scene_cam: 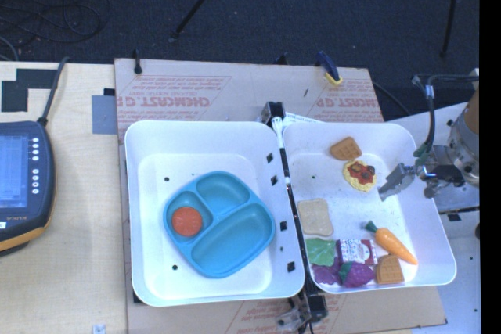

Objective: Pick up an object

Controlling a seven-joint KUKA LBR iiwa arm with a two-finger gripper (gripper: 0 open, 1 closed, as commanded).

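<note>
gripper (394,181) hanging over the right bin (419,168) near the pizza toy (360,174), can't tell its state, carrot (393,244) below

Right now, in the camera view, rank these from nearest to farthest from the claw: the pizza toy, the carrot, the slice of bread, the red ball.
From the claw:
1. Round yellow-and-red pizza toy, just left.
2. Orange plastic carrot, below.
3. Tan slice of toy bread, by the divider.
4. Red ball, in the blue tray, left bin.

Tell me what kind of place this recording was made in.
Probably a robotics lab set up for grasping trials. Two white bins sit side by side on a cardboard-covered bench, a control pendant lies at the left, and toy food such as a carrot fills the right bin, near the arm's pincer.
</note>
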